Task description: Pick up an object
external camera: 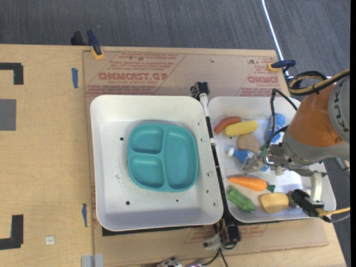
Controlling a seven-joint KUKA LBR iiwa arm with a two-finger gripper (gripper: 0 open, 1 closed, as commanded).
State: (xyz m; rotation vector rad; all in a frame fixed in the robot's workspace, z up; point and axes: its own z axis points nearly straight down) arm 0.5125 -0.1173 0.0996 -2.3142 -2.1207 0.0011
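grey metal marks the gripper point(257, 161), which we find low over the right bin point(329, 191), about mid-bin, with the arm point(320, 124) coming in from the right side of the camera view. whether anything sits in its grasp we cannot tell: the tip is small, partly masked by the wrist body, and merges with the toys beneath it.

working outward from the tip, we note a blue piece point(241, 154) touching or just beside it on the left, and a brownish rounded item point(248, 143) just above that. directly below the tip lies the orange carrot point(248, 183), long axis roughly left to right across the bin, tilted slightly down to the right. we judge this the nearest clean candidate; a grasp would need to close across its short width (that is, up and down in the view).

further out: a yellow corn cob point(240, 128) and an orange-red piece point(226, 123) toward the far rim, both well above the tip; a green vegetable point(241, 199) and a pale yellow lump point(275, 202) near the front rim.

left bin point(108, 166) holds a teal divided plate point(163, 156), well apart from the gripper and, in our judgement, not in play for the coming move.
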